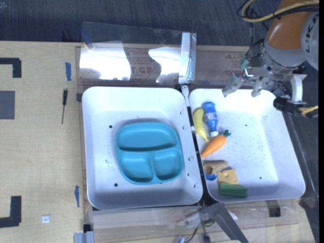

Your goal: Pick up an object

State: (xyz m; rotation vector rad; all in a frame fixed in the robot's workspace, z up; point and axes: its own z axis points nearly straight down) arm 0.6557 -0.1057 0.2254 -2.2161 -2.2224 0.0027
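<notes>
Camera view: gripper (pixel 243 87) over the right bin's (pixel 283 151) far rim, fingers apart, nothing between them.
Carrot (pixel 213 145): lengthwise slanting, green tip away from the rim.
Blue bottle (pixel 210 118): label unreadable.

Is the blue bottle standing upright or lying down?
Lying down: the blue bottle lies flat on the right bin's floor, beside the banana.

The right bin (pixel 263 151) lies open across its middle and right side. Along its left wall crowd a bottle (pixel 210 118), banana (pixel 199 124), carrot (pixel 214 145) and green block (pixel 232 190). A blue tray (pixel 148 152) takes up the left bin's (pixel 96 135) floor.
</notes>
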